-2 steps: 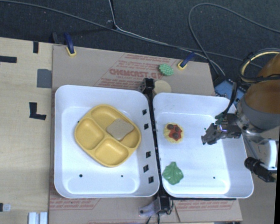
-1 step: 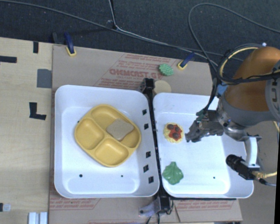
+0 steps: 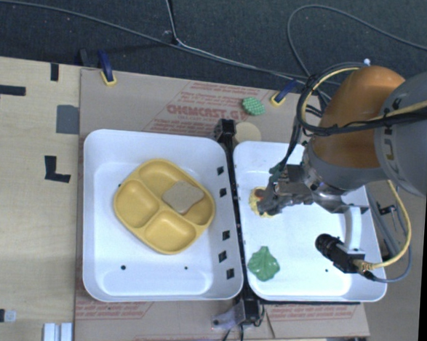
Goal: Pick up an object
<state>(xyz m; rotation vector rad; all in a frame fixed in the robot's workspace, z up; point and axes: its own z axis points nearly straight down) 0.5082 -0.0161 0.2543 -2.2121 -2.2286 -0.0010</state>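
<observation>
A: Hovering my hand (image 3: 267,201) over the yellow object (image 3: 257,199) at the right bin's (image 3: 300,281) left wall; whether it is spread or pinching, I cannot tell.

B: Risk?

A: I am judging that the wall is crowding the grasp, so the object may be slipping aside. The green object (image 3: 263,264) is lying nearer the front rim.

A yellow divided plate (image 3: 163,206) sits in the left white bin (image 3: 94,267), a tan square piece (image 3: 183,196) resting in one compartment. Beyond the bin, a green dotted disc (image 3: 253,105) lies on cardboard sheeting (image 3: 152,103) covering the surface (image 3: 21,211), near two blue clamps (image 3: 105,68).
</observation>
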